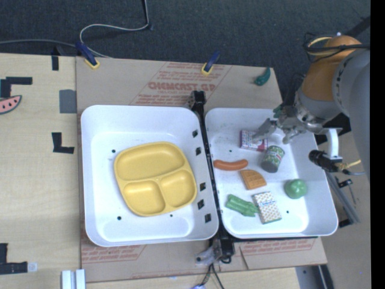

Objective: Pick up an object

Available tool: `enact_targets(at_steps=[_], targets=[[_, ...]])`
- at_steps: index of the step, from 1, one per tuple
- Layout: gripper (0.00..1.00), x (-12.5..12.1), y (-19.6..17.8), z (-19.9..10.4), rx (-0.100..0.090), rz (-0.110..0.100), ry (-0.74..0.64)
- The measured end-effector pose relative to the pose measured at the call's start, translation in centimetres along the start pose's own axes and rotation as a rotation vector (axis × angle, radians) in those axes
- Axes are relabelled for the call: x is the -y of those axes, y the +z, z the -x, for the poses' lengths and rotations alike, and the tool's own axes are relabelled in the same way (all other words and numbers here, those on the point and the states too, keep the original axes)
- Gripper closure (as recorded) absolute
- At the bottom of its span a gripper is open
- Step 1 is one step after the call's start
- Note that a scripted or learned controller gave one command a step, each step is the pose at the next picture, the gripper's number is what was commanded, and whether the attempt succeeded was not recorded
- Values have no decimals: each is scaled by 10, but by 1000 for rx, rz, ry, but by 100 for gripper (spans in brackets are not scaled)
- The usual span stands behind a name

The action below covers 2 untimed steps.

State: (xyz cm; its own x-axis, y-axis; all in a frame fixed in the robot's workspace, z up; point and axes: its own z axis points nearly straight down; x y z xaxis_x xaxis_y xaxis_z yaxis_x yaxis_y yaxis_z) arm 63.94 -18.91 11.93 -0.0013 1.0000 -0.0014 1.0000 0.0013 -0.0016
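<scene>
We see a yellow divided tray [156, 177] in the left white bin [96, 161]. Right of that tray lie an orange-red sausage [230, 164], a green ball [295, 188], and a green-labelled can [272, 158].

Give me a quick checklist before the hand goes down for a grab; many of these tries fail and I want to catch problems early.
1. Hand over the right bin, where the objects lie: ok.
2. Something within close reach: ok; the pink packet and the green can sit just beside the hand.
3. Hand free of any object: cannot tell.
4. Target standing apart from its neighbours: not ok; packet and can lie close together.
5. Left bin's yellow tray out of the way: ok.
</scene>
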Motion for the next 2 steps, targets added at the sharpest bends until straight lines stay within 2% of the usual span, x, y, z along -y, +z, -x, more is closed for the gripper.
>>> enact_targets(at_steps=[1, 2], targets=[[0, -30, 33, -28, -1, 5, -1], [100, -30, 23, -28, 2, 6, -3]])
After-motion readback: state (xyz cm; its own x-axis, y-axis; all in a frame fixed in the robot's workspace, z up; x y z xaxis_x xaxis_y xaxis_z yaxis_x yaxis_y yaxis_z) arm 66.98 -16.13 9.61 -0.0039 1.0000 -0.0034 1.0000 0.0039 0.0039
